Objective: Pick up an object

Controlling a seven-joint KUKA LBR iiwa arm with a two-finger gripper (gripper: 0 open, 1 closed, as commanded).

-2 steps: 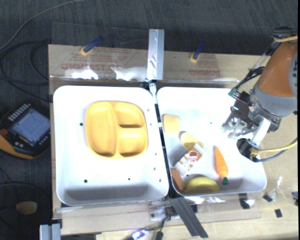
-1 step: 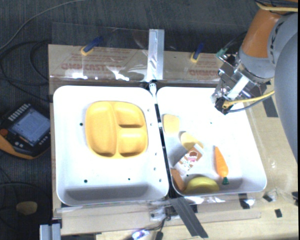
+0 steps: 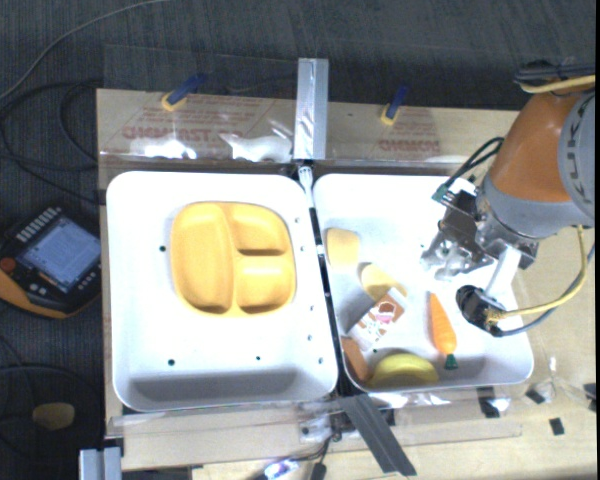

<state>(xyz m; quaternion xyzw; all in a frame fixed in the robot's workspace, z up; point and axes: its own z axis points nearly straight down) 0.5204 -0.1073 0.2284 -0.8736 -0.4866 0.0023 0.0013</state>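
My gripper (image 3: pixel 448 257) hangs over the right bin (image 3: pixel 400 200), near its right side, with the grey and orange arm behind it. An orange carrot (image 3: pixel 440 325) with a green end lies just below the gripper, apart from it. To the left lie a pale yellow block (image 3: pixel 342 243), a yellow wedge (image 3: pixel 377 280) and a small white and red carton (image 3: pixel 379 318). A yellow rounded fruit (image 3: pixel 402 370) and a brown-orange item (image 3: pixel 352 354) rest at the bin's front wall.
The left bin (image 3: pixel 140 298) holds a yellow divided plate (image 3: pixel 232 256). A metal bar (image 3: pixel 310 108) stands at the back between the bins. A handheld pendant (image 3: pixel 42 260) and cables lie on the floor at the left. A black cable end (image 3: pixel 475 303) dangles below the wrist.
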